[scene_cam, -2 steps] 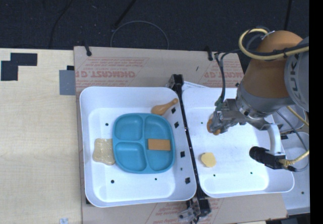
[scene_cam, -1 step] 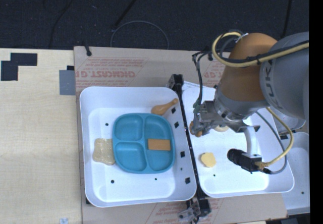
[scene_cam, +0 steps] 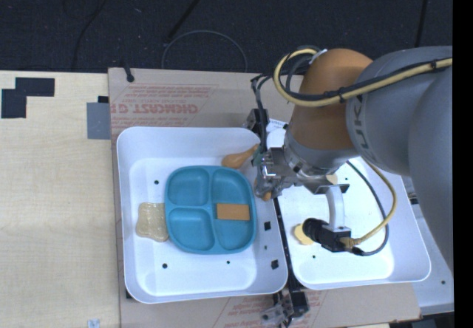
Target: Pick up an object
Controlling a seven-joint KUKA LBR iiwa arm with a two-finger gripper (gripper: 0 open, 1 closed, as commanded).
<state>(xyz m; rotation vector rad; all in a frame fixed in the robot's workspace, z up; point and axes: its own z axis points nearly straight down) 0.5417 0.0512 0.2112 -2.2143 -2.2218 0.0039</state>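
Bench surface (scene_cam: 52,193): pale wood-coloured board along the left of the frame, with dark rectangular patches at its upper left.
Cardboard sheet (scene_cam: 185,101): lies under both bins, its red printing showing above the left bin.
Left bin (scene_cam: 140,275): white and shallow, left of the frame's centre.
Pale yellowish object (scene_cam: 151,221): flat on the left bin's floor, touching the left edge of the blue tray.
Blue tray (scene_cam: 211,210): a divided plate with rounded corners, in the middle of the left bin.
Orange-brown block (scene_cam: 232,212): small rectangle resting in the tray's lower right compartment.
Tan object (scene_cam: 238,159): at the left bin's upper right, just beside the arm's wrist; its right end is hidden.
Gripper (scene_cam: 264,186): low over the divide between the two bins, at the tray's right edge; whether it is clenched or released I cannot tell, since the wrist seems to cover it.
Arm (scene_cam: 355,120): grey with an orange band, filling the upper right.
Right bin (scene_cam: 384,260): white, lower right, partly under the arm.
Yellow object (scene_cam: 300,233): small, on the right bin's floor near its left wall, touching a black cable fitting (scene_cam: 329,236).
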